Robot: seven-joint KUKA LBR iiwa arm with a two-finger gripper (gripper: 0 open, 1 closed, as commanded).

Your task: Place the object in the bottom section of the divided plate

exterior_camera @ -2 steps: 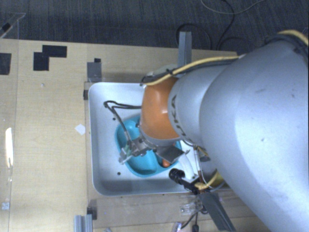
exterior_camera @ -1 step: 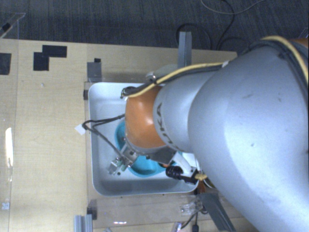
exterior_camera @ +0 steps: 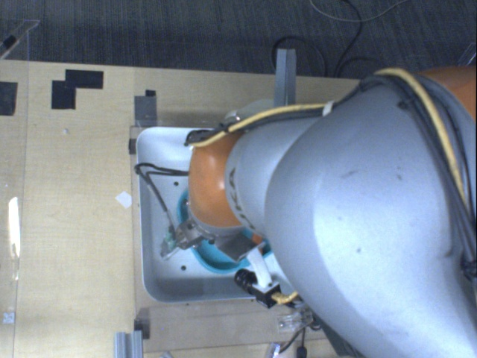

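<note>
The grey arm with its orange band (exterior_camera: 212, 185) reaches in from the right and covers most of the left white bin (exterior_camera: 158, 162). My gripper (exterior_camera: 174, 243) hangs low over the bin's near-left part, just left of a blue plate (exterior_camera: 212, 262). Only the plate's curved left and near rim shows, and the arm hides its sections. A small orange patch (exterior_camera: 257, 239) peeks out at the plate's right edge beneath the arm; I cannot tell what it is. No object is visible between the gripper's tips.
The wooden bench (exterior_camera: 74, 200) stretches to the left, with black marker patches (exterior_camera: 74, 86) at its far left. Metal posts (exterior_camera: 285, 73) stand at the bin's corners. Cables (exterior_camera: 168, 171) loop from the wrist over the bin's floor.
</note>
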